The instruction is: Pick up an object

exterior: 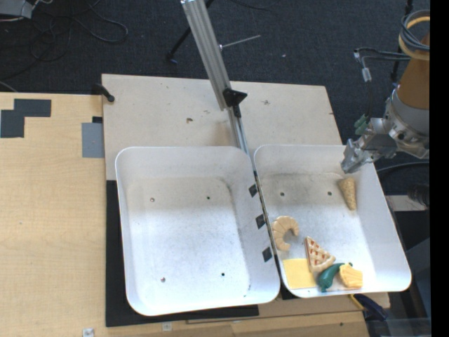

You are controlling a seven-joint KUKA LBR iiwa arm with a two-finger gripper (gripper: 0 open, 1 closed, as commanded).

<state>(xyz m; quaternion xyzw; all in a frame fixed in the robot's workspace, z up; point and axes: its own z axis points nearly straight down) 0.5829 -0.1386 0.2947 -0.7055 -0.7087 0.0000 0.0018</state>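
Observation:
The right bin (379,209) holds several small toy foods. A tan cone-shaped piece (349,192) lies near the bin's right wall. A pale croissant-like piece (285,232) sits at mid left, with a waffle wedge (318,253) below it. Along the front lie a yellow slab (297,273), a teal piece (328,277) and a small orange-yellow piece (351,277). My gripper (352,158) hangs at the bin's upper right rim, just above the cone and apart from it. Nothing shows between its fingers.
The left bin (182,223) lies beside the right one, with a divider and black clips (258,220) between them. A slanted metal bar (210,55) rises from the back of the bench. The arm's grey wrist (410,118) sits at far right.

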